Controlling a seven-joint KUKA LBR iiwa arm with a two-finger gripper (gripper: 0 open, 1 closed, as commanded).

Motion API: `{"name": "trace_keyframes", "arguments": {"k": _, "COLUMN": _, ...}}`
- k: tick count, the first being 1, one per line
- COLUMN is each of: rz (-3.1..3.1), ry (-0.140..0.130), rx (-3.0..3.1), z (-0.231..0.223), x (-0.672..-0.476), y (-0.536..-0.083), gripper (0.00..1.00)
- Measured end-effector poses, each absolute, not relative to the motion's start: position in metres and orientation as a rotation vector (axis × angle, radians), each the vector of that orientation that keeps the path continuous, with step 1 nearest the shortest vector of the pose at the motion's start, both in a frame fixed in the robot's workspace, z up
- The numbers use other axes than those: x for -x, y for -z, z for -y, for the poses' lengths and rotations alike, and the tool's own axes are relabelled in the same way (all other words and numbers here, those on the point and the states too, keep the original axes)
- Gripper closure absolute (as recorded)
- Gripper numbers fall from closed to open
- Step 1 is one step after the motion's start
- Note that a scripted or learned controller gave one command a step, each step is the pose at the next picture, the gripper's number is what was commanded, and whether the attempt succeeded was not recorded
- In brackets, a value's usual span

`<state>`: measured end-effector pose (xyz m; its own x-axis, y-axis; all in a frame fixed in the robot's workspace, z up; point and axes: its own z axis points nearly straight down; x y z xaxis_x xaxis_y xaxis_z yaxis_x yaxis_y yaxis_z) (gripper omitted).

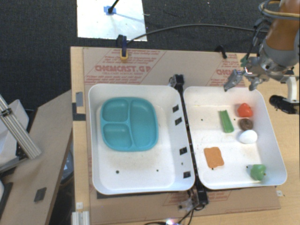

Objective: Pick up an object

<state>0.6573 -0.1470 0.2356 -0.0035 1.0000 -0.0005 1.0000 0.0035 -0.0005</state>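
Nearest the camera in the right bin [274, 139] sits a green object [257, 171] in the front corner, and an orange flat piece [213, 157] lies just left of it, well apart. Further back comes a white egg-shaped thing [248, 136], a small brown lump [245, 123] touching or nearly touching it, then a red-orange piece [244, 110] and a green stick [226, 121] off to their left. The left bin [93, 125] holds a teal divided plate [129, 124]. At the far edge the gripper [243, 80] hangs above the right bin's back rim — its two fingers look spread and nothing sits between them. So this reads as the approach stage, nothing picked. The next move calls for choosing a target — the red-orange piece lies closest — then dropping straight over it with fingers either side.
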Motion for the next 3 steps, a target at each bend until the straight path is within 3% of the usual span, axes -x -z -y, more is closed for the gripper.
{"name": "trace_keyframes", "arguments": {"k": 2, "rz": -2.223, "ry": 0.003, "rx": -2.222, "z": 0.157, "x": -0.655, "y": -0.135, "gripper": 0.00}}
{"name": "trace_keyframes", "arguments": {"k": 3, "rz": -2.220, "ry": -0.004, "rx": -2.215, "z": 0.157, "x": -0.658, "y": -0.150, "gripper": 1.00}}
